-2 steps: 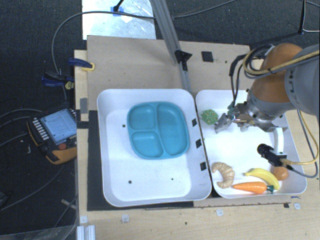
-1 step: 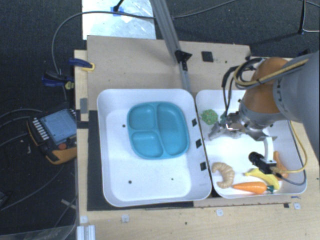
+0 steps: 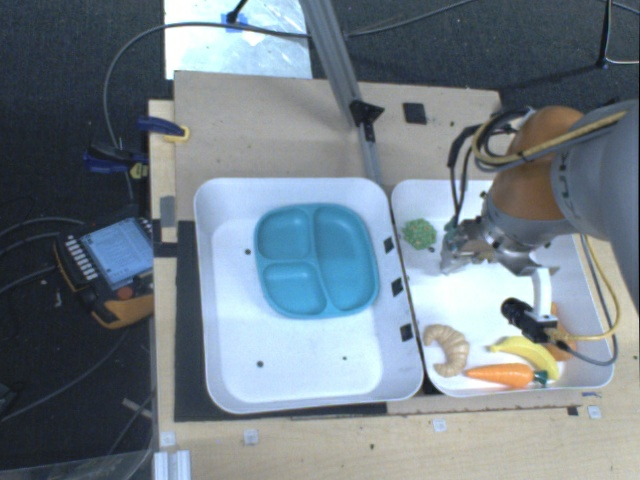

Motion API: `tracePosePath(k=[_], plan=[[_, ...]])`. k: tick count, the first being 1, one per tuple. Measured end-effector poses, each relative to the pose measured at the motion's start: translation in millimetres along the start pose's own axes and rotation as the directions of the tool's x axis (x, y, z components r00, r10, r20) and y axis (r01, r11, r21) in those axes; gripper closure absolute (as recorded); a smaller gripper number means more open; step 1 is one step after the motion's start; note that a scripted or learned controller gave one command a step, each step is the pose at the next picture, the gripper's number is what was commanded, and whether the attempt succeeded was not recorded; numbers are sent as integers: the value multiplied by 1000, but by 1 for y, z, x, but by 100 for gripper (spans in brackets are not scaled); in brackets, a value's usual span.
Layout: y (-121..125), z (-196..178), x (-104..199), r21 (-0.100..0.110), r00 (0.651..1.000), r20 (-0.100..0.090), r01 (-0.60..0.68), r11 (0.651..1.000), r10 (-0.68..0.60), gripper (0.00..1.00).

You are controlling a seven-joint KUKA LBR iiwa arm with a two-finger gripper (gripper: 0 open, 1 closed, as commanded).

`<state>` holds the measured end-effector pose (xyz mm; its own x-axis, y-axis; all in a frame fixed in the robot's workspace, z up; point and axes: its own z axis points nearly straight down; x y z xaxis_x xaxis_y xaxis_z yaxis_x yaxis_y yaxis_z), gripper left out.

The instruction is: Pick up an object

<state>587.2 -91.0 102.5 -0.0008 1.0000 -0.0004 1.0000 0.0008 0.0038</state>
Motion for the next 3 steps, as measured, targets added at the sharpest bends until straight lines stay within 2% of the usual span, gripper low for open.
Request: tracePosePath(k=[1,2,3], plan=[[-2,-62,5,-3,1000,0,4,1000,-4,100],[0,-106,8,-3,1000,0,4,1000,-4,100],[1,-131,8,-1,1000,0,4,1000,-4,100]])
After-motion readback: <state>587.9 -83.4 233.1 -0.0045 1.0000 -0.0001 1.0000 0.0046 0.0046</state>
